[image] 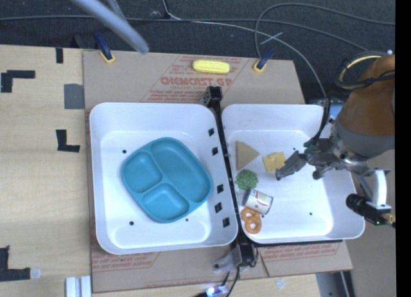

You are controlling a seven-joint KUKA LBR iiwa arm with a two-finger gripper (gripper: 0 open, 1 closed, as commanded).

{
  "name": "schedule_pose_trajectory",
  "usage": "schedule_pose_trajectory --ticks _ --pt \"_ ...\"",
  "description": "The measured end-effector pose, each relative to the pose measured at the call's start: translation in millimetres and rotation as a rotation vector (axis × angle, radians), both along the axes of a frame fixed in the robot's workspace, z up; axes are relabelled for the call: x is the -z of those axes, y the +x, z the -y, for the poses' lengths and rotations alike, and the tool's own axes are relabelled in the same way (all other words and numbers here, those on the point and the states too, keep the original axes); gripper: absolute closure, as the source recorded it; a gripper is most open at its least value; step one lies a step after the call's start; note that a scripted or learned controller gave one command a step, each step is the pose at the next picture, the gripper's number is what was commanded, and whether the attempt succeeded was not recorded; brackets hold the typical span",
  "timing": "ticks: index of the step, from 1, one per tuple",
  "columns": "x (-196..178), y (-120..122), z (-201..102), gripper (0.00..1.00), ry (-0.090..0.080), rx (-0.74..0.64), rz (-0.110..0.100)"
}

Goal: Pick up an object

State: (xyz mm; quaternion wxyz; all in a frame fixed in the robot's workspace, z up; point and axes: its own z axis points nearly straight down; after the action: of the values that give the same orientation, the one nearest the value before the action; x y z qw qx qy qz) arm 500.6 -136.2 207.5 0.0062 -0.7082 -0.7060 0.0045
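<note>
**Reaching over the right bin, fingers spread and holding nothing**

Sitting on the left side of the cardboard sheet (186,80), the left bin (103,122) holds a blue divided plate (166,179) that lies flat and takes up most of its floor. On the cardboard beyond the bins, at the far side, lies a yellow corn cob (210,66), well apart from everything else. A black divider (221,161) runs between the two bins.

The right bin (289,112) holds the small things, all gathered along its left part. A tan wedge (246,154) lies farthest back, with a yellow cheese piece (274,161) just to its right. Nearer, a green broccoli floret (246,178) sits beside the divider. Nearer again is a small can (259,200) lying on its side, and a pretzel (252,222) lies by the bin's near left corner, just beside the can.

The gripper (299,166) hangs over the middle of the right bin, to the right of the cheese piece, its two dark fingers spread apart with nothing between them. One fingertip is near the cheese; whether it touches cannot be told. The grey arm (363,132) with its orange band comes in from the right.
</note>
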Motion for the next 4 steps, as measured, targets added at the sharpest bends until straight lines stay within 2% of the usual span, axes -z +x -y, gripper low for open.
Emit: schedule_pose_trajectory --ticks 1,3,4 --pt "-6.8 3.0 -0.5 0.00 -0.002 -0.004 0.013" --pt "99.6 9.0 -12.3 0.00 -0.001 -0.004 0.008" --pt "123.3 9.0 -12.5 0.00 -0.003 -0.004 0.014"
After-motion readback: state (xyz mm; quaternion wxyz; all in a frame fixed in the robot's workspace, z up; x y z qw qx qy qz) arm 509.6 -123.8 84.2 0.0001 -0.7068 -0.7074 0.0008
